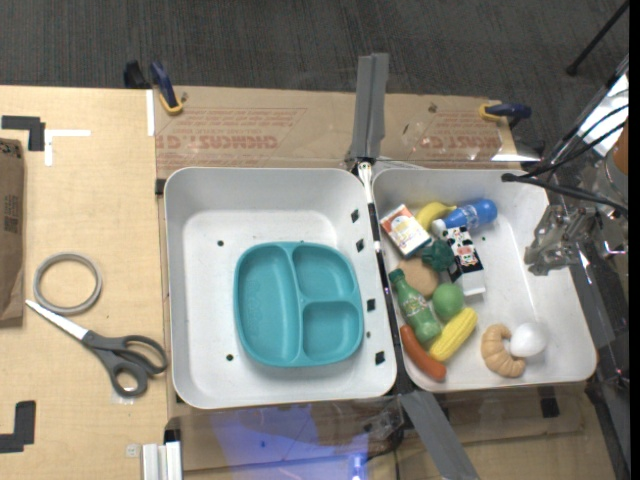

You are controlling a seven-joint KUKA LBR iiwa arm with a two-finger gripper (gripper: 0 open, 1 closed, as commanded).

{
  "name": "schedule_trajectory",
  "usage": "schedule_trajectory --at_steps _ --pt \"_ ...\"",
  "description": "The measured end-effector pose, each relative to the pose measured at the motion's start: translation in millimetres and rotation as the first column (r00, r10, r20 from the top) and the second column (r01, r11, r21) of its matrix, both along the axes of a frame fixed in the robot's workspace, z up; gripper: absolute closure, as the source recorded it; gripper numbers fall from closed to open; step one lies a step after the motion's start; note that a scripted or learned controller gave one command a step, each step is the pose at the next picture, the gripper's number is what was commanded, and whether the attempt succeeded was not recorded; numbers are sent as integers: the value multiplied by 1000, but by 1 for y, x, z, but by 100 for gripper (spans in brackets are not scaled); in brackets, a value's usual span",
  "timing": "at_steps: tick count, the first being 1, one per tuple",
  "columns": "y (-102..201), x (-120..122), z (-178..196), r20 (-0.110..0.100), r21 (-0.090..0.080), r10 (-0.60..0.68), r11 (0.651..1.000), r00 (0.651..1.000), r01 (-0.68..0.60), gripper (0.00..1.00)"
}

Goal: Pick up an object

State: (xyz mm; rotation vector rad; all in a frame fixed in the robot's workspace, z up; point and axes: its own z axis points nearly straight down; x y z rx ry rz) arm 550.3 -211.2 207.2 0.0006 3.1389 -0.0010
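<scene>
- The bench (80,168) under me is pale wood, with a strip of brown cardboard (330,133) along its far side behind the bins.
- The left bin (190,298) holds a teal divided plate (298,304), lying flat near its middle.
- The right bin (560,348) holds all the small things, crowded toward its left wall.
- My pincer (552,240) hangs over the right edge of the right bin, well apart from the pile; I cannot tell how it is set, it is too dark and tangled with cables to read.
- On the bench left of the bins lie grey-handled scissors (100,343) and, just above them, a roll of tape (67,282), flat.
- A green bottle (413,306) lies along the left side of the right bin, with a red-orange carrot-like piece (422,358) below it.
- A yellow corn cob (453,333) lies tilted just beside the bottle, touching a round green fruit (448,298) above it.
- A tan croissant (498,353) curls near the front of the bin with a white ball (527,341) resting against it.
- Toward the back sit a small red and white box (405,230), a yellow piece (432,215) and a blue and white bottle (472,213) lying on its side.
- A black and white carton (464,251) lies just below the blue bottle.
</scene>
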Motion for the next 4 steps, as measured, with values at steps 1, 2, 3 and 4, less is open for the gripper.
schedule_trajectory --at_steps 1,2,3,4 --pt "5 -42 -115 0 0 -169 986 986 169 0" --pt "-9 12 -115 2 1 -438 899 899 438 0" --pt "52 8 -115 -1 1 -518 855 855 518 0" --pt "113 75 -115 0 1 -617 787 787 617 0"
